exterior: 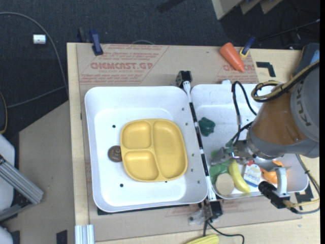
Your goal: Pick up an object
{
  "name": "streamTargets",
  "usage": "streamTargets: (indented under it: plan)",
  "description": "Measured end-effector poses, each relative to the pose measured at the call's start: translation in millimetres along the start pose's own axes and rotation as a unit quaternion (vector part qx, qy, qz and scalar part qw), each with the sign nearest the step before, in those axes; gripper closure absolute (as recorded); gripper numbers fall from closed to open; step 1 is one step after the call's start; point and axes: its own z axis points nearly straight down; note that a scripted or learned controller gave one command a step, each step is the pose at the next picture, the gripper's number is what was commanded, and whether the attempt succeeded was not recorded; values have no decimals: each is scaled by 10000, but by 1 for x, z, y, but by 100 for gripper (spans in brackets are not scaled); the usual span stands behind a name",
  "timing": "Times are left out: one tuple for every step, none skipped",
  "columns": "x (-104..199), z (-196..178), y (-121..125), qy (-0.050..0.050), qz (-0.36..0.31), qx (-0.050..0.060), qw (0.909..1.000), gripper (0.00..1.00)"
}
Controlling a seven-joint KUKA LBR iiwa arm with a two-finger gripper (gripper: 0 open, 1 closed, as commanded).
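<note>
The right bin (216,98) holds a heap of small toys at its near end: a yellow banana (238,177), a light green piece (219,168), a beige round piece (225,186), a white and blue carton (252,176) and an orange piece (271,176). A dark green toy (206,126) lies apart, near the bin's left wall. My gripper (229,154) hangs low over the heap, just above the banana's top end and the light green piece. The grey arm with its orange band (277,121) covers the right half of this bin.
The left bin (101,136) carries a yellow divided plate (153,150) with a brown round thing (115,153) by its left rim. An orange carrot toy (232,57) and a blue clamp (95,42) lie on the bench behind the bins. Black cables loop around the arm.
</note>
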Motion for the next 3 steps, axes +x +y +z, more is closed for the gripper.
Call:
streamTargets:
  plan:
    - [1, -10, 1, 0, -2, -13, 10000, 100]
    - [26, -131, 44, -5, -8, -21, 10000, 100]
    - [26, -129, 43, -7, -4, -3, 10000, 0]
